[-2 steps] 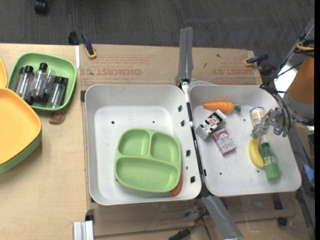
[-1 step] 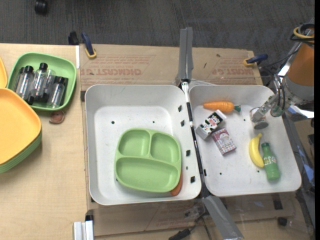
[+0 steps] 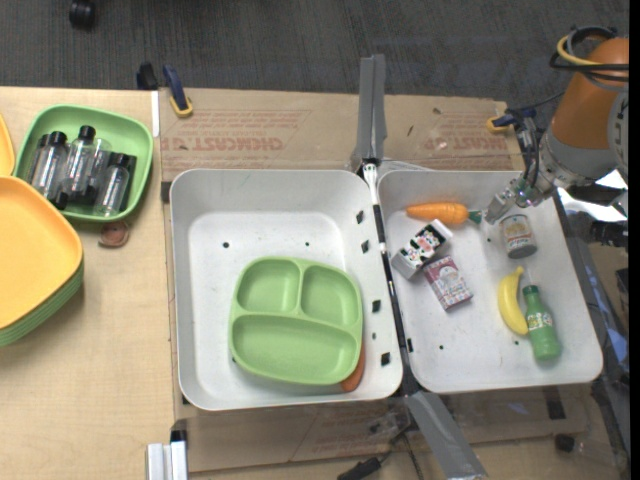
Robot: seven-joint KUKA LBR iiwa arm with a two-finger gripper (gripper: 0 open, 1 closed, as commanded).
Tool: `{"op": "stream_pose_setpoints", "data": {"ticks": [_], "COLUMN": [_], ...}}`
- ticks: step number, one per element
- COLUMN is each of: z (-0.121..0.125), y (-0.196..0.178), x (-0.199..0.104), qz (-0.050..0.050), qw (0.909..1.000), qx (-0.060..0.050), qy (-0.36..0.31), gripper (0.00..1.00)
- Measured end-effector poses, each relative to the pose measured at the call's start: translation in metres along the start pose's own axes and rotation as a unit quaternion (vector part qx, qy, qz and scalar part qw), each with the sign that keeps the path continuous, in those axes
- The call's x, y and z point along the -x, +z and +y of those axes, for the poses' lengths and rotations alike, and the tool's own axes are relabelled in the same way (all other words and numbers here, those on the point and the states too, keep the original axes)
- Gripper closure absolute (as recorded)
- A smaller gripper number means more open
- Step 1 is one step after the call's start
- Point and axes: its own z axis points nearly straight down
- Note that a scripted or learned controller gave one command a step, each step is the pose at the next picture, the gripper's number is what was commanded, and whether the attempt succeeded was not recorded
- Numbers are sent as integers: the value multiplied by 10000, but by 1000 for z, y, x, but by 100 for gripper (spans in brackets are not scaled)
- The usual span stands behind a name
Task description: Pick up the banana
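The yellow banana lies in the right bin, near its right side, lengthwise from far to near. A green bottle lies against the banana's right side. My gripper hangs at the bin's far right corner, just above a small tin can. It is well behind the banana and nothing is visibly held in it. The grey arm with its orange band reaches in from the upper right.
The right bin also holds a carrot, a small printed box and a pink packet. A green divided plate lies in the left bin. A green tray of bottles and yellow plates sit at far left.
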Motion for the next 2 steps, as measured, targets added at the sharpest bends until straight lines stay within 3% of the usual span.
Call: {"op": "stream_pose_setpoints", "data": {"ticks": [1, 2], "z": [-4, -5], "y": [7, -1], "x": [21, 22], "qz": [-1, 4], "qw": [9871, 9710], "qx": [-4, -10], "qy": [1600, 2392], "gripper": [100, 100]}}
